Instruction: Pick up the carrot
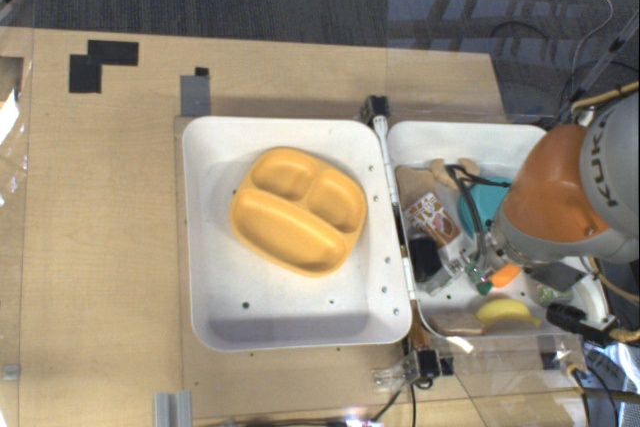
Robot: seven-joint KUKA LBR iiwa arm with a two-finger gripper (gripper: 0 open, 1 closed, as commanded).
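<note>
The carrot point(506, 273) shows as a short orange piece with a green end in the right bin point(470, 137), just under the arm's orange band point(545, 195). My gripper point(474, 266) is down in that bin, right beside the carrot's left end, and the wrist hides most of it. I cannot make out whether the carrot is between the jaws or just next to them.
A yellow banana point(503, 312) lies near the right bin's front wall. A teal object point(480, 205), a printed packet point(432, 213) and a black item point(424, 258) crowd the bin's left side. The left bin point(215, 315) holds a yellow divided plate point(298, 208).
</note>
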